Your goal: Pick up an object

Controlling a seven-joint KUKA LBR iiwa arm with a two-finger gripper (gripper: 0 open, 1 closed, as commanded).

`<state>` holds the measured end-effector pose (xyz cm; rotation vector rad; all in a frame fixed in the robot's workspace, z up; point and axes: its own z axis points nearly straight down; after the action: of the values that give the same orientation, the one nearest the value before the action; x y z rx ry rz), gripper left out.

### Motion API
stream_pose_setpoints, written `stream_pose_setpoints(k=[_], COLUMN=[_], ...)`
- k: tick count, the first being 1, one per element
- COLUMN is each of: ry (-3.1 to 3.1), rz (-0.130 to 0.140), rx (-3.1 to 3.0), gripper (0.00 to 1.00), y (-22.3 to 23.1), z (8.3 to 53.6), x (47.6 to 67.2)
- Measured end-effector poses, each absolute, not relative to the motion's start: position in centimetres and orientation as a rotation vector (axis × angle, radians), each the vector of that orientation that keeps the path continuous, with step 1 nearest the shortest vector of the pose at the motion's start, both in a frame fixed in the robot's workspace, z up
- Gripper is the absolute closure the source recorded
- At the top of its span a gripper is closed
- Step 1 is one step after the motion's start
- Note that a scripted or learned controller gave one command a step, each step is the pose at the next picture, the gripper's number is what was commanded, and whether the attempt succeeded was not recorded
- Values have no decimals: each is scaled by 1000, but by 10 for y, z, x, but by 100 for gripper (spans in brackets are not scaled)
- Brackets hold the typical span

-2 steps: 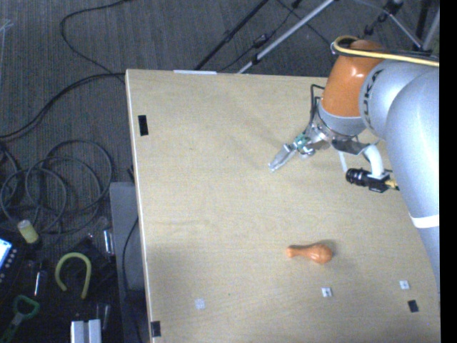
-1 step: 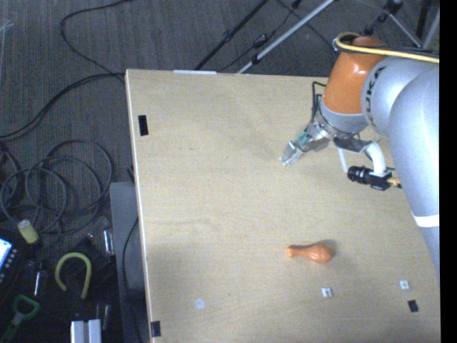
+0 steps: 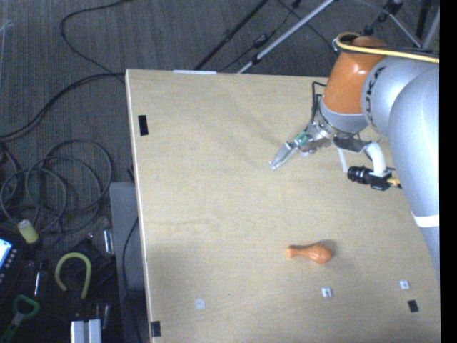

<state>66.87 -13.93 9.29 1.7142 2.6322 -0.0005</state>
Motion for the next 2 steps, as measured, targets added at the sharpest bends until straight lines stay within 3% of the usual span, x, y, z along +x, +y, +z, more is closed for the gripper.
stream_pose_setpoints(k=[1,2], ry=[2352,2685], rz=[-2,-2], rx=[2081,1631], gripper=[0,0], y=[-158,-162], z=[134,84], x=[668,668])
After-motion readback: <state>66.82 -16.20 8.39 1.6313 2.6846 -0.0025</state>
